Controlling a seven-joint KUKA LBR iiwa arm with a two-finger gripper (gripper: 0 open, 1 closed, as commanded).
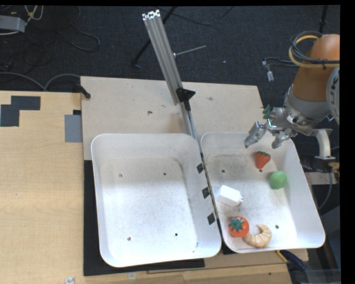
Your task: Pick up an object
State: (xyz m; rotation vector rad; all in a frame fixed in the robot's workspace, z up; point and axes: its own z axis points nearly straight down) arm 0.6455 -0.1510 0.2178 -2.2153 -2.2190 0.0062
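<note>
Two-finger gripper (265,135) spread open, empty, above small red plastic strawberry (262,160): likely light, rigid, slippery; grasp mid-body.

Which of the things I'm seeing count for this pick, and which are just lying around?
For the job:
gripper, fingers spread
strawberry
green ball
white block
tomato
croissant
right bin holding them

Lying about:
left bin
metal rail
cables on the floor
</note>
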